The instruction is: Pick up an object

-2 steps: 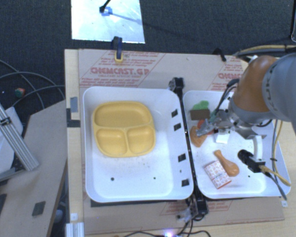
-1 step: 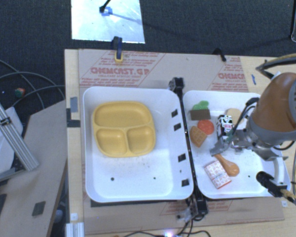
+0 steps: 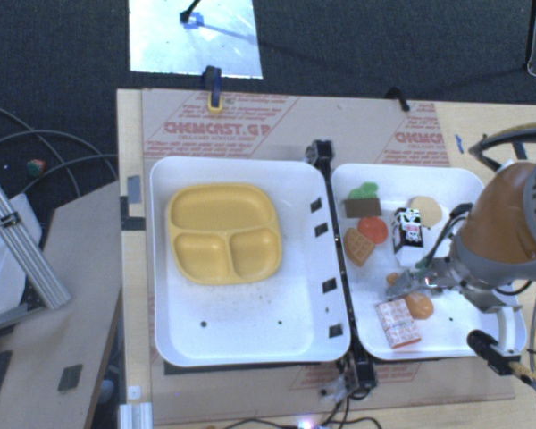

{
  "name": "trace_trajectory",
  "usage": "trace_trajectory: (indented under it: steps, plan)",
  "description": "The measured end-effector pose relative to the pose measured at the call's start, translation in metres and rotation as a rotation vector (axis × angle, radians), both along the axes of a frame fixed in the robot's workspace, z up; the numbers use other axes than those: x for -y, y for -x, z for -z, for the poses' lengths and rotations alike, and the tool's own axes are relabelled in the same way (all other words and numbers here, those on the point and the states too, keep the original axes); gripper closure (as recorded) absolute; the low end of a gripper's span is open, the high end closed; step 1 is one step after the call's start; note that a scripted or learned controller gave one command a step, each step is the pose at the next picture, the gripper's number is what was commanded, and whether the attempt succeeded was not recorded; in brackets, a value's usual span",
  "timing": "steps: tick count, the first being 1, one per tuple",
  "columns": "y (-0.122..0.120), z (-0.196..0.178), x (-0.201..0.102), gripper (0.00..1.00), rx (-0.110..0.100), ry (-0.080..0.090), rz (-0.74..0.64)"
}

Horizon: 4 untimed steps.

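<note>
Our gripper hangs above the orange piece; we cannot tell its opening. The packet just beside could get nudged or pinched instead.

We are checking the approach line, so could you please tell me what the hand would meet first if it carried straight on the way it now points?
The hand points left and slightly down over the right bin. Straight on, it would probably meet the small orange piece just ahead of it first, though depth is hard to judge from above.
</note>
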<state>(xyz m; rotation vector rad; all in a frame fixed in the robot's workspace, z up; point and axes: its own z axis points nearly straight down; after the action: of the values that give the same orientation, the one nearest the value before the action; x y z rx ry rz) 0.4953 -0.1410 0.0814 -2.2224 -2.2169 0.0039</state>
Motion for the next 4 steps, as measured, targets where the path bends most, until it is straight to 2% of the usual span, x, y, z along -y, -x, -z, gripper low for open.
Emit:
trace_trajectory:
  steps: [1, 2, 3, 4]
  plan:
    - [-0.003, -0.013, -0.002, 1.0, 0.007, 0.0, -0.004]
    - [-0.004, -0.024, -0.002, 1.0, 0.009, 0.0, -0.004]
    - [0.008, -0.075, -0.044, 1.0, 0.008, -0.001, -0.01]
    - [-0.045, -0.105, -0.113, 1.0, 0.011, -0.001, -0.015]
